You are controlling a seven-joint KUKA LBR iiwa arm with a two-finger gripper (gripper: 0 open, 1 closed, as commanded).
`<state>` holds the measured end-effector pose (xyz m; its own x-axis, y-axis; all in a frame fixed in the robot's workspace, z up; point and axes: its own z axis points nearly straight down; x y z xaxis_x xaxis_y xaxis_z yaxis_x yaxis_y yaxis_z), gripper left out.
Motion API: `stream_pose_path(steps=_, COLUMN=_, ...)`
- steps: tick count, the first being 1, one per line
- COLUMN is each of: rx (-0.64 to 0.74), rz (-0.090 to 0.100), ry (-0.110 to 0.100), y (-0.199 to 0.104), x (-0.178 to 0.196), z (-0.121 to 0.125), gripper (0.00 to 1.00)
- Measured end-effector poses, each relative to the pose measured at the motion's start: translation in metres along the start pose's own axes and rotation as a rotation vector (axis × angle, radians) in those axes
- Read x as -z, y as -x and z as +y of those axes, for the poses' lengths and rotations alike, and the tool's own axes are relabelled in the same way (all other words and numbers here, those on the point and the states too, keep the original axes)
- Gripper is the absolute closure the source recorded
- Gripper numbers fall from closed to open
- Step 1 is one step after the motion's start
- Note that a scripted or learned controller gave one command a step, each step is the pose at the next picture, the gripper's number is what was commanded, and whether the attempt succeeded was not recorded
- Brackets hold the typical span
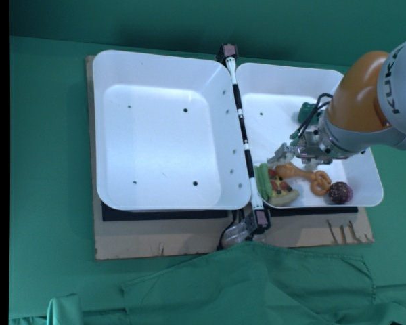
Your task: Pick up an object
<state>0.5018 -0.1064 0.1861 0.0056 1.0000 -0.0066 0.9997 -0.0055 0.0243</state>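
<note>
My gripper hangs low over the right bin, near its front left part, with its fingers spread apart and nothing between them. Just below it lie an orange pretzel-like toy, a pizza slice and a green pea pod. A dark red berry rests at the bin's front right. A green object sits farther back, partly hidden by the arm.
The left bin stands beside the right one, with a black and white bar between them. Both rest on cardboard over green cloth. The arm's orange band covers the right bin's far right side.
</note>
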Motion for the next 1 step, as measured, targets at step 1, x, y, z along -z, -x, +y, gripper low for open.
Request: stream_pose_path(steps=1, rx=-0.002, rz=-0.003, ry=0.007, y=0.0014, x=0.0122, z=0.0027, gripper=1.0)
